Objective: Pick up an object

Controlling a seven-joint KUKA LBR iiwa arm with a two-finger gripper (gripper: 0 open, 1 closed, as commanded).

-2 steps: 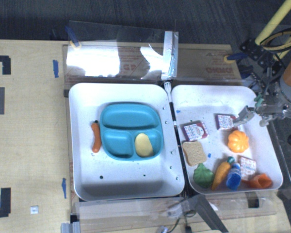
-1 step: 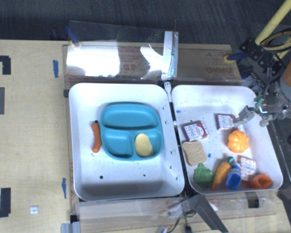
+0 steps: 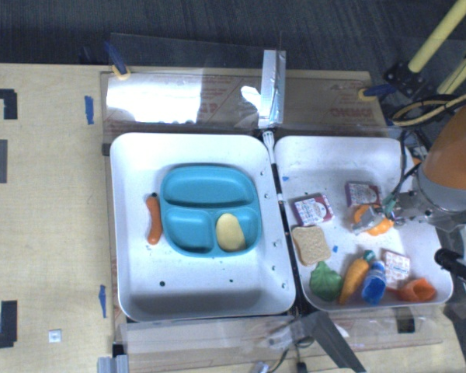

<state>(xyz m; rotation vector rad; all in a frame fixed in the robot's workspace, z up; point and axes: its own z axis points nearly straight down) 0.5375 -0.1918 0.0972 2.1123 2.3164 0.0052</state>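
Nearest the camera, along the front edge of the right bin [image 3: 338, 148], a row of small things lies close together: a green leafy piece [image 3: 323, 280], an orange carrot [image 3: 353, 278] leaning against it, a blue bottle [image 3: 373, 282] touching the carrot, a small printed packet [image 3: 396, 266] just behind the bottle, and an orange cup-like piece [image 3: 416, 289] in the bin's front right corner. A step farther back sits a slice of toast [image 3: 311, 245], with a dark red packet [image 3: 311, 209] just behind it near the wall between the bins. To their right, around the middle of the bin, the gripper [image 3: 388, 210] reaches in from the right below the grey arm [image 3: 448, 185] with its orange band. Its tip lies right at a small orange object [image 3: 375, 225], beside a second red packet [image 3: 362, 193]; whether it touches or grasps the orange object cannot be told, since the tip is small and blurred against the clutter. In the left bin [image 3: 132, 231] a blue divided tray [image 3: 208, 208] lies centred, with a yellow lemon-like piece [image 3: 230, 232] in its front right compartment. An orange sausage-like stick [image 3: 153, 219] lies on the bin floor just beside the tray's left edge. Farthest off, a clear plastic sheet [image 3: 186, 92] lies behind both bins.
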